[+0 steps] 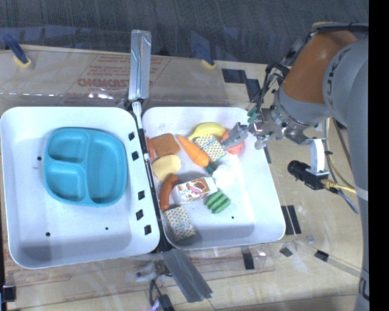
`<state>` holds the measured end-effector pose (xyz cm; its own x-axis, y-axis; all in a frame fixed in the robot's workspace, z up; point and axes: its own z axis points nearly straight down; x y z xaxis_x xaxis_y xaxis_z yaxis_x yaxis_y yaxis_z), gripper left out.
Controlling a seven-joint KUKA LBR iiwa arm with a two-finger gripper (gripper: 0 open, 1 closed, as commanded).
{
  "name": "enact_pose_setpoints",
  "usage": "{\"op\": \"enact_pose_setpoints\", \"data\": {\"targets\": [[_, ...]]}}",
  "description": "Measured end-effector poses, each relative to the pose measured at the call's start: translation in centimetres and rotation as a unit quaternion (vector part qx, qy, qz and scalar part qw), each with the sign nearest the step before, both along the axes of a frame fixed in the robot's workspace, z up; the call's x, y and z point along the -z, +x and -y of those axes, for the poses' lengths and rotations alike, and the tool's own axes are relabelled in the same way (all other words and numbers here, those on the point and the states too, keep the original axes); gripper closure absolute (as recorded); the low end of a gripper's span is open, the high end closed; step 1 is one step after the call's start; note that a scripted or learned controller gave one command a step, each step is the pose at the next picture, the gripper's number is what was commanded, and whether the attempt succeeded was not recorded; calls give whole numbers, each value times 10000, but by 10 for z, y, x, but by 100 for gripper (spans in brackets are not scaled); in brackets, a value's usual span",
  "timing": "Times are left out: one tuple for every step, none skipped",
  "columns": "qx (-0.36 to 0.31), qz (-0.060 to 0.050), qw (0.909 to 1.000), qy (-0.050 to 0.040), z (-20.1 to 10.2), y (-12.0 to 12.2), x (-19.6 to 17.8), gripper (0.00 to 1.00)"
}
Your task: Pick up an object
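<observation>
While my hand (236, 137) hangs over the right bin (262, 219), I cannot tell its grip. It is just right of the carrot (194, 151).

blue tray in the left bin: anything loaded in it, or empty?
Empty. The blue tray lies flat in the left bin, and all its compartments show bare blue. The toy food sits in the right bin.

Red printed lettering runs along the cardboard sheet (97, 76) at the bench's far edge, behind the left bin (13, 173); characters too blurred to read. Small carton (193, 190) in right bin (262, 219) bears illegible printed graphics.
</observation>
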<state>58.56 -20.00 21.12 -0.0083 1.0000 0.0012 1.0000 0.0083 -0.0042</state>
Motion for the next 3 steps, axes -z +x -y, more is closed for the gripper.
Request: {"op": "enact_pose_setpoints", "data": {"targets": [[1115, 13, 9938, -11, 6, -2, 2, 0], [-25, -9, 10000, 3, -62, 22, 79, 0], [-109, 54, 9999, -10, -53, 34, 112, 0]]}}
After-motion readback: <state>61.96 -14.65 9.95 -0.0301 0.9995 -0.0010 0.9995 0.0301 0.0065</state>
